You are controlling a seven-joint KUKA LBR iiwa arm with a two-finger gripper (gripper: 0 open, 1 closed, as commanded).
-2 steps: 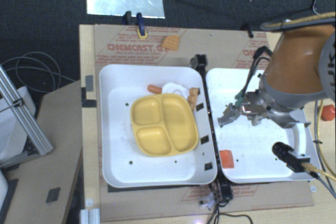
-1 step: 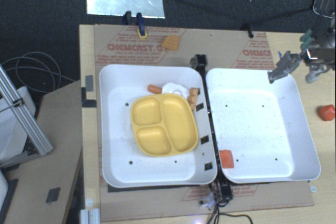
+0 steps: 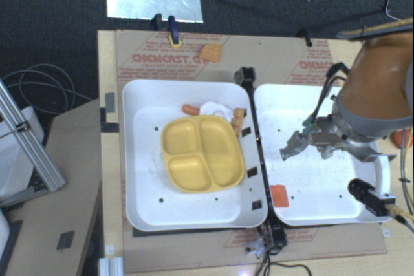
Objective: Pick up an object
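The counter (image 3: 291, 58), faced with printed cardboard, carried two shallow white bins side by side. The left bin (image 3: 139, 139) held most of the things; the right bin (image 3: 323, 203) lay under the arm. The arm (image 3: 381, 84), grey with its broad orange band, reached in from the right and hung over the right bin's middle.

Inside the left bin a yellow divided plate (image 3: 202, 153) lay flat, near the centre, with three compartments facing up. Just beyond its far edge sat a small white cup-like object (image 3: 217, 110), partly hidden by the plate's rim. To that object's left lay a small orange sausage-shaped piece (image 3: 191, 110), and to its right, near the divider between the bins, stood a small tan block (image 3: 239, 118).

The gripper (image 3: 290, 148) pointed toward the left, low over the floor of the right bin, near its left part. Its fingers looked slightly spread at the tips with nothing between them, though the slant of the view made this hard to judge.

An orange-red block (image 3: 279, 195) rested on the right bin's floor near the front left corner, apart from the gripper and nearer the front wall.

On the bare cardboard behind the left bin lay a tan cracker-like square (image 3: 210, 52).
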